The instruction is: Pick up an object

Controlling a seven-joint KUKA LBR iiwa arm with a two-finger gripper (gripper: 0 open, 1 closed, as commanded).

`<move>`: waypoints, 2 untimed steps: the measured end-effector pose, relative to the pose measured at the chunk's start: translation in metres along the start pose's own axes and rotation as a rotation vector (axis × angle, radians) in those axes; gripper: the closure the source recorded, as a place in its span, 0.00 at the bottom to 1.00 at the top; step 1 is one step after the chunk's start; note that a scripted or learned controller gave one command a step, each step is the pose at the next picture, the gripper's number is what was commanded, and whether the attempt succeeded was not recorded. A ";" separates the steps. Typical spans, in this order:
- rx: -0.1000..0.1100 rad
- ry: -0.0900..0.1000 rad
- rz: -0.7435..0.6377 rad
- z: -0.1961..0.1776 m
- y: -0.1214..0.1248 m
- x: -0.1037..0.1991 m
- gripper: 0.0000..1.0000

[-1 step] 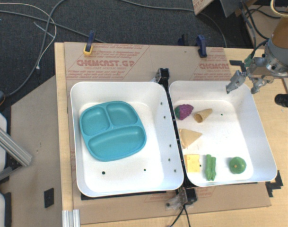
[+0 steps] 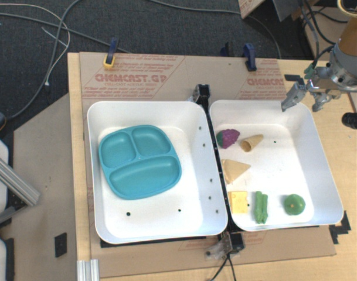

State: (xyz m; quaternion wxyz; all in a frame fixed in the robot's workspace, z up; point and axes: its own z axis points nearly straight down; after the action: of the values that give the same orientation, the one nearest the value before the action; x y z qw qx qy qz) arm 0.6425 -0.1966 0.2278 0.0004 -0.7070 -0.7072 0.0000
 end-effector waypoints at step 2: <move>0.007 0.002 0.001 0.122 -0.012 0.005 0.00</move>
State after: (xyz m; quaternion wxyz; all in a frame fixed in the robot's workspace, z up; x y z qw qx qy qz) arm 0.6309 -0.1915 0.1059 0.0038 -0.7073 -0.7069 0.0018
